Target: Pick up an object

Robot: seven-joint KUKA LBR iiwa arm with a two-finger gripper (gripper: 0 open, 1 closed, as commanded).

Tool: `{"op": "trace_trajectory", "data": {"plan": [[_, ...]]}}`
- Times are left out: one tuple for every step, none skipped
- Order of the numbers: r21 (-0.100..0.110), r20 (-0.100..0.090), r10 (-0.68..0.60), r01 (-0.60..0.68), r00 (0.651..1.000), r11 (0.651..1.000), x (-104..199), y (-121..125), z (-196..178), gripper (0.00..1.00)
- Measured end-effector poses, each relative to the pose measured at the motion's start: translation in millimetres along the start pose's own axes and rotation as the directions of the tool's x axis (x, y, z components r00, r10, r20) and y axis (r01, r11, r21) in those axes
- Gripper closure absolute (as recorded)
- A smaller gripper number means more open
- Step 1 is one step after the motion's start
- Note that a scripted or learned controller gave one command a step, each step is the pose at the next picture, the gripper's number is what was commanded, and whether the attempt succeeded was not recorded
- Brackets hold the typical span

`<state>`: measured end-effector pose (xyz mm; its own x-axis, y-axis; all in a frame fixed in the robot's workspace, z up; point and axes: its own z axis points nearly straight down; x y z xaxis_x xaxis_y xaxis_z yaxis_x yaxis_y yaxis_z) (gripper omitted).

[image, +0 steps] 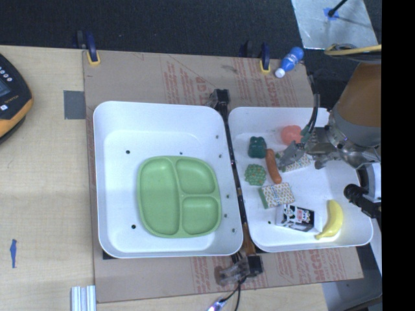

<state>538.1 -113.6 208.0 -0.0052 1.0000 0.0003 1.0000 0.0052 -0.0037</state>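
Observation:
My gripper (289,157) hangs low over the right bin (363,238), in its upper middle. It sits just right of an orange carrot-like stick (273,166) and below a pink round piece (290,134). A pale speckled item (299,165) lies partly under it. Further left are a dark green piece (257,146) and a light green bumpy piece (255,173). Toward the front lie a patterned green-edged block (277,194), a black-and-white carton (296,217) and a yellow banana (332,220). Nothing is visibly held.
The left bin (110,173) holds a green divided plate (178,195). A ridge where the bins meet (233,180) runs between them. The arm's orange band (363,96) and wrist cover the right bin's far right corner. A yellow-black device (10,102) sits at the bench's left edge.

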Motion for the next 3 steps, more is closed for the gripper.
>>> {"op": "trace_trajectory", "data": {"plan": [[-0.008, 0.003, 0.0, 0.0, 1.0, 1.0, 5.7, 34.7, 103.7, 0.0], [-0.006, 0.002, -0.004, 0.004, 1.0, 1.0, 5.8, 35.0, 93.0, 1.0], [0.0, 0.001, -0.002, 0.002, 1.0, 1.0, 85.7, 1.3, 16.0, 1.0]]}}
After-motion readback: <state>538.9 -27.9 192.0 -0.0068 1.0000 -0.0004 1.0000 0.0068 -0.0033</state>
